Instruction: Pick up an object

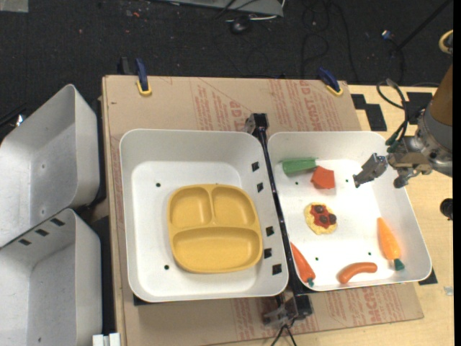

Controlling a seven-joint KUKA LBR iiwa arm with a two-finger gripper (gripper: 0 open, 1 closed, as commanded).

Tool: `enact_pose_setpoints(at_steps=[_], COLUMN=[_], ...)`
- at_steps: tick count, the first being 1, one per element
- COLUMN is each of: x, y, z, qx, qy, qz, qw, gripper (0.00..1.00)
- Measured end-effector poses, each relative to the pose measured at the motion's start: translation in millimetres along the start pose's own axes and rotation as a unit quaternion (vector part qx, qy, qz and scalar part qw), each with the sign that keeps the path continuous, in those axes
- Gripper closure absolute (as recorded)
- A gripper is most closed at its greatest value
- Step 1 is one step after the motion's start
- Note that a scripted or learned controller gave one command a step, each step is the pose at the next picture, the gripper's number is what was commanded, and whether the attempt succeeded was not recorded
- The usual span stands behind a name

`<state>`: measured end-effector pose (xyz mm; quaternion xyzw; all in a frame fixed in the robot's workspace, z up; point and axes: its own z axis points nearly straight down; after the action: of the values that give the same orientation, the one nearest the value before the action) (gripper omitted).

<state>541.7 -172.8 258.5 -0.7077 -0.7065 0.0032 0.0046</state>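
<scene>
The right bin [414, 215] holds several toy foods: a green block [299, 166], a red block [323, 178], a small round pizza [321, 218], an orange carrot [389, 241], a red sausage [357, 271] and a second carrot [302, 263] by the bin's left wall. My gripper [380, 178] hangs over the bin's upper right part, to the right of the red block and apart from it. Its fingers stand open with nothing between them.
The left bin [144, 193] holds a yellow divided plate [215, 228]. A black divider [270, 193] runs between the two bins. Two more white bins [43, 193] are stacked off the bench at the left. Cables lie behind the bench.
</scene>
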Motion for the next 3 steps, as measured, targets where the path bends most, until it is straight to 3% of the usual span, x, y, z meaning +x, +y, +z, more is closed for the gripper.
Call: enact_pose_setpoints(at_steps=[1,3], x=[0.4,13.4], y=[2.1,-1.4], z=[-5.4,111.3], qx=[-0.005,-0.002], qy=[-0.001,0.0], qz=[-0.001,0.0], qw=[1.0,1.0], gripper=[0.0,0.0])
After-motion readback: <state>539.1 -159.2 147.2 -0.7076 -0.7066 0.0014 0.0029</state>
